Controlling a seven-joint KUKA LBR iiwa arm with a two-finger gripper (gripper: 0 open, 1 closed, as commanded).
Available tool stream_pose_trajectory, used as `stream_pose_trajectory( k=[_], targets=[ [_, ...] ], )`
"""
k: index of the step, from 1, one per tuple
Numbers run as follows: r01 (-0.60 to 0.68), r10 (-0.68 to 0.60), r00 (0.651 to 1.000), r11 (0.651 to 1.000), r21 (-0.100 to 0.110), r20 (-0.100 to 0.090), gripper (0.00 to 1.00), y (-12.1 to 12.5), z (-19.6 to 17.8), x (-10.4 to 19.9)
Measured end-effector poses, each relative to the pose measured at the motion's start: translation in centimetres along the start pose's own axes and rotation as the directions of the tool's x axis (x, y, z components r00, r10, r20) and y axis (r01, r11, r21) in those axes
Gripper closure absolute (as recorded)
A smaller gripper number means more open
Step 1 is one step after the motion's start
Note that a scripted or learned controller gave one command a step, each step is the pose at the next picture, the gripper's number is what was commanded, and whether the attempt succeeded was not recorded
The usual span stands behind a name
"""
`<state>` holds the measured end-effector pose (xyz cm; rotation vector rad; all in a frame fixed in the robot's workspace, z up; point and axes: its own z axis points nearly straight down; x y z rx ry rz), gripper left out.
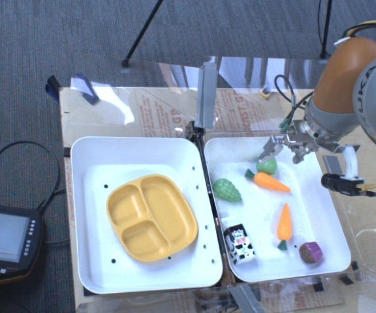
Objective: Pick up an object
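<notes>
My gripper [281, 155] hangs open over the back of the right bin [335, 210]. Its left finger [268, 151] reaches down to a small green toy [267, 166], which lies just below that tip rather than between the fingers. An orange carrot [271, 182] lies right beside the green toy. A second carrot [284, 223] rests farther forward. A green bumpy vegetable [227, 190] sits near the bin's left wall. A cow-patterned carton [240, 244] stands at the front left and a purple piece [311, 252] at the front right.
The left bin [90, 175] holds a yellow divided plate [151, 216]. A grey post [206, 96] rises behind the seam between the bins. A black cable and fitting [341, 182] hang off the wrist at the right bin's right rim. A pendant [5, 240] lies at far left.
</notes>
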<state>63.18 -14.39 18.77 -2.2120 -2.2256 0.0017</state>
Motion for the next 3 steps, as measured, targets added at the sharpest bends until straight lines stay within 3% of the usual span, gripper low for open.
stream_pose_trajectory(
  k=[1,2,3],
  targets=[
    [0.130,-0.130,0.991,0.991,0.002,-0.001,0.00,-2.2,10.3,-2.8],
    [0.126,-0.126,0.992,0.992,0.000,-0.002,1.00,-2.1,9.1,-2.9],
    [0.083,-0.083,0.997,0.996,-0.013,0.005,1.00,1.4,-2.2,-3.3]
  ],
)
